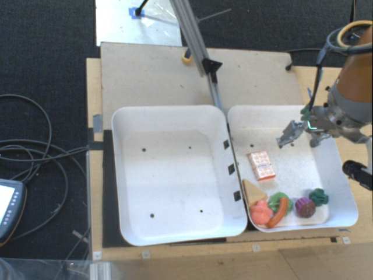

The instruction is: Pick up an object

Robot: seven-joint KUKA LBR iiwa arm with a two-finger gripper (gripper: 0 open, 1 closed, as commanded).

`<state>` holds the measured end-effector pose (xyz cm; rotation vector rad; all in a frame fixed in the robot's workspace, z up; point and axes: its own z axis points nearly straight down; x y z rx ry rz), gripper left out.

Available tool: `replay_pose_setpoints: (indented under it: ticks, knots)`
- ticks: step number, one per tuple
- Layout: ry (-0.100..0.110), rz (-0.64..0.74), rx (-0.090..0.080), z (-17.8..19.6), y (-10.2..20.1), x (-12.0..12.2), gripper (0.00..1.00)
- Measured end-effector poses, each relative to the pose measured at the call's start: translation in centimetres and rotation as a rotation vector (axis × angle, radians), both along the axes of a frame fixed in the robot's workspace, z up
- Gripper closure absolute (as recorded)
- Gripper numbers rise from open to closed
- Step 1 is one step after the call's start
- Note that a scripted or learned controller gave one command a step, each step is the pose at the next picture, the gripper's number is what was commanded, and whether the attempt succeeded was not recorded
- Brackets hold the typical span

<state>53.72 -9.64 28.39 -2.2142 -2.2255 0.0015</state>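
- Camera view: two white bins are seen side by side on the bench, the left bin (pixel 169 174) and the right bin (pixel 344 197).
- The gripper (pixel 289 134) is held over the top part of the right bin, reaching in from the right.
- Whether its jaws are spread or pressed together cannot be told; nothing is seen between them.
- A small pink and white box (pixel 261 165) is found below the gripper, a little apart from it.
- A tan wedge (pixel 252 188) is laid near the wall between the bins.
- Toy foods are bunched at the bottom of the right bin: a red tomato (pixel 261 212), an orange carrot (pixel 278 212), a green leafy piece (pixel 276 200), a purple piece (pixel 305 207) and a dark green broccoli (pixel 319 196).
- A grey pole (pixel 195 34) is slanted over the bench above the bins.
- Black cables (pixel 35 156) are spread on the floor at the left.
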Motion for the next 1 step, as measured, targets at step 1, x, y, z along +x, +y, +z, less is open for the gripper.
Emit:
replay_pose_setpoints:
  ticks: [1]
  knots:
    - [-0.004, -0.002, -0.001, 0.19, -0.03, 0.06, 0.00]
